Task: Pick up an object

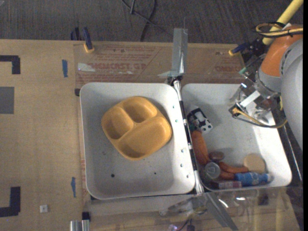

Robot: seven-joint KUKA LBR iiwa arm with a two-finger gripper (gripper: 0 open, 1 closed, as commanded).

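Observation:
My gripper [246, 104] hangs over the right bin's [231, 134] far right corner, below the arm's orange band, with yellow cable looped around it. Nothing shows in its grasp. Loose objects lie in that bin to its left and nearer the front. A black and white item [199, 120] sits by the left wall, with a long orange sausage shape [199, 146] below it. Along the front wall lie a round tin [211, 170], a brown disc [216, 155], a second orange sausage [234, 168], a tan round piece [254, 162] and a blue bottle [250, 178].
A yellow divided plate [136, 127] lies in the left bin [96, 167]. A metal divider post [179, 52] stands behind the seam between the bins. Clamps and tape mark the cardboard-covered bench [38, 129].

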